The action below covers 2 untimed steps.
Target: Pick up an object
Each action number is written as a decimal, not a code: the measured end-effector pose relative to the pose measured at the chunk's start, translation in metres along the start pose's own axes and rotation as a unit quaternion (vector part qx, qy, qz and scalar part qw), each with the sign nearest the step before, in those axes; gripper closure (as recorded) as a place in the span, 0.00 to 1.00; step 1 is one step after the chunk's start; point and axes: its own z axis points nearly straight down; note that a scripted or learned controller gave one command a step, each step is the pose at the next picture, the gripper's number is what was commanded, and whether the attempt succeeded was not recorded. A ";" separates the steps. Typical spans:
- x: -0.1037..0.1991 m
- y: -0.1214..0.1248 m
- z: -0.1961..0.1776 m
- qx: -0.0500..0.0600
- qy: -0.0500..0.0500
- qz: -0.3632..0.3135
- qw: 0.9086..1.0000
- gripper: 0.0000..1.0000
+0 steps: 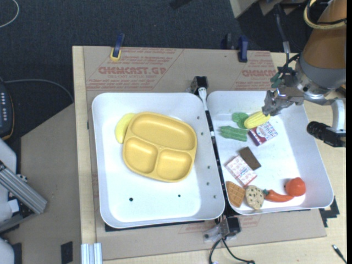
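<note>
My gripper (272, 106) hangs over the far part of the right bin (316, 164), just above and to the right of a yellow corn cob (256, 119). The cob lies on the bin floor beside a green vegetable (240, 117) and a longer green pod (234, 132). A red and white packet (265, 132) sits just in front of the cob. Nothing shows as lifted by the gripper.
Nearer the front of the right bin lie a brown bar (250, 158), a pink checked packet (240, 170), a waffle (235, 193), a cookie (254, 197), a red chili (275, 196) and a red tomato (296, 186). The left bin (110, 191) holds a yellow divided plate (159, 147) over a yellow banana (122, 126).
</note>
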 end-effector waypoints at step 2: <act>0.048 0.057 0.023 0.002 0.000 0.002 1.000 1.00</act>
